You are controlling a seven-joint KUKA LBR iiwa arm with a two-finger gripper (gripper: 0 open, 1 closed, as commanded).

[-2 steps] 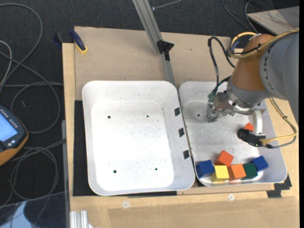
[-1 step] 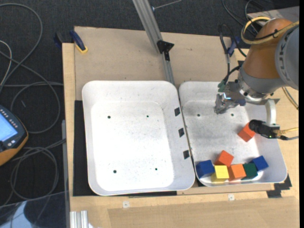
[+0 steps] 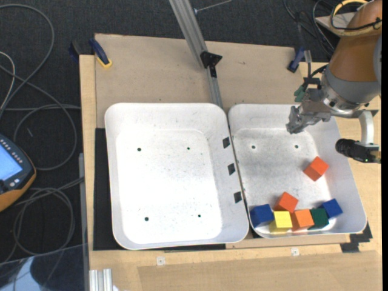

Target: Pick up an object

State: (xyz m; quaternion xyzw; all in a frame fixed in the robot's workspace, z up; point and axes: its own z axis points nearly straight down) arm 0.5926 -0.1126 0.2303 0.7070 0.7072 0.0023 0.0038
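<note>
Two white bins sit side by side on my bench; over the right bin's (image 3: 351, 183) far end hangs my gripper (image 3: 296, 126), grip state unclear. Nearest lies an orange block (image 3: 315, 168), apart from it, toward the near-right

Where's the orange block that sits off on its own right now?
The lone orange block lies in the right bin, toward its right wall, apart from the block cluster at the near edge and below the gripper.
</note>
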